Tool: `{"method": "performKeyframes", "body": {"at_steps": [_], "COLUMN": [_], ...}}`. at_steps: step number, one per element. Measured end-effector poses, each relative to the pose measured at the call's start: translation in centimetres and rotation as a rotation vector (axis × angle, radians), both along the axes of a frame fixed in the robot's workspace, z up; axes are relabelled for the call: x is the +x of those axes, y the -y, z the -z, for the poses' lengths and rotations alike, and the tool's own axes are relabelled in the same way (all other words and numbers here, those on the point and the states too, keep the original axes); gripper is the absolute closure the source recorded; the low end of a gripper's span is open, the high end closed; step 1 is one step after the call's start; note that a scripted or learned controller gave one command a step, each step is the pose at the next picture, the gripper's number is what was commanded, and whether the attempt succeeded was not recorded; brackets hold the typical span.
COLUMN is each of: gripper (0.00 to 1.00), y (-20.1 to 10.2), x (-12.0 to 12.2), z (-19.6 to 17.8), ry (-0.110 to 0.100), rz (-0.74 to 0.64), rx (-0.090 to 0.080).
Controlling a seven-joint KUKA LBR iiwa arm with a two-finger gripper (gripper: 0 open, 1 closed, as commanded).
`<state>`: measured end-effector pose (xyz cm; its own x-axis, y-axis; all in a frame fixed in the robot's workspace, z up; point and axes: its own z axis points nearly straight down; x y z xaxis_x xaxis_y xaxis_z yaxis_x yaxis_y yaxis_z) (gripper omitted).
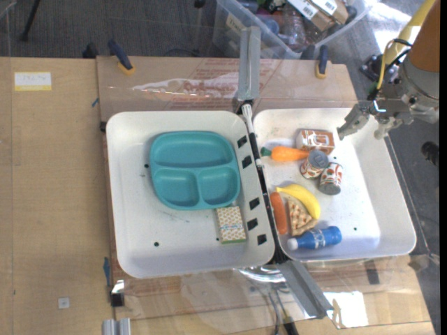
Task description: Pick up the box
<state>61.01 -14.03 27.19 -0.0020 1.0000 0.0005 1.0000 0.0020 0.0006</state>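
Note:
A small patterned box [231, 224] lies flat in the left bin [133, 243], just below the teal divided plate [195, 169] and near the divider. A second box-like item, an orange and white carton [316, 139], lies at the back of the right bin [391, 201]. My gripper [364, 125] hangs over the right bin's back right corner, a little to the right of the carton. It is open, its fingers [348, 125] are spread, and nothing is between them.
The right bin also holds a carrot [288, 154], two cans [318, 162], a banana [302, 197], a pizza slice [300, 218] and a blue bottle [316, 239]. A clear tote of clutter [293, 9] stands behind the bench.

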Motion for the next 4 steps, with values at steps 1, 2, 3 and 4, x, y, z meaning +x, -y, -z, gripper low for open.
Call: {"method": "performKeyframes", "body": {"at_steps": [1,2,3,4], "gripper": [0.0,0.0,0.0,1.0], "y": [-5.8,-2.2,-2.6,-2.4], "x": [-2.9,0.4,-8.0,-7.9], "z": [7.3,17.1,18.1,17.0], "ry": [-0.001,0.0,0.016,0.021], "rz": [-0.001,-0.056,-0.113,-0.109], "rx": [0.0,0.0,-0.004,-0.005]}}
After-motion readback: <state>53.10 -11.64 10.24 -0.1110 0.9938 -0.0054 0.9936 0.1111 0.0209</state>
